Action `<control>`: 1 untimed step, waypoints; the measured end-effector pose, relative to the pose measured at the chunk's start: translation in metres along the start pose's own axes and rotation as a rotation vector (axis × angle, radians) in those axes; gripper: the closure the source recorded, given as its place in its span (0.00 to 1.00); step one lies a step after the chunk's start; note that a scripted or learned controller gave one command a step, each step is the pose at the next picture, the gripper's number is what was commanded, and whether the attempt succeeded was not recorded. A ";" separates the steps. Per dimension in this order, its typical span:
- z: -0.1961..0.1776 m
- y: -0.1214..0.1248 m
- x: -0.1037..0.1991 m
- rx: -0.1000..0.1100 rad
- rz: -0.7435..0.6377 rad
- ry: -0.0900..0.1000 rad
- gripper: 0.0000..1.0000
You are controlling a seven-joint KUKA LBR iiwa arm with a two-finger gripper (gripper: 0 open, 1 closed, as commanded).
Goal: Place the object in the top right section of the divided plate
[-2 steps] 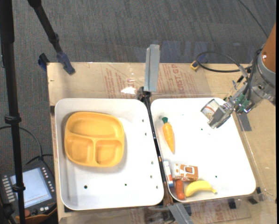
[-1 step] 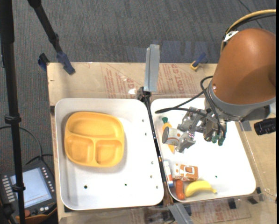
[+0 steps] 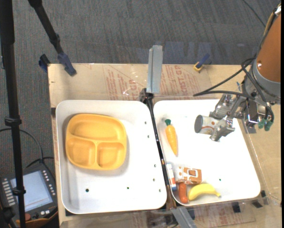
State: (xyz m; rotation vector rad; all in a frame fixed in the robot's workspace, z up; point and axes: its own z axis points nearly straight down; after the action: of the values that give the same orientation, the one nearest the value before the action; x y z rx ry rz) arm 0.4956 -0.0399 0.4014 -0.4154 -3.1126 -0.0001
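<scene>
One fixed camera looks down aslant on both white bins [image 3: 61, 127], moderately near.

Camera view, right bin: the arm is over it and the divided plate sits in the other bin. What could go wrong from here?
1. The gripper sits beside a small can lying on its side; the can may roll away.
2. The carrot, box and banana lie elsewhere in the right bin, so the wrong object might be taken.
3. The yellow plate is in the left bin, across the divider; a weak hold could drop in transit.
</scene>
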 end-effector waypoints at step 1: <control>0.056 0.020 0.024 -0.001 -0.503 0.001 1.00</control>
State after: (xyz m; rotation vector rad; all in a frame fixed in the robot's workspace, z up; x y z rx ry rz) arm 0.4777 -0.0141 0.3452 0.3715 -3.1171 -0.0032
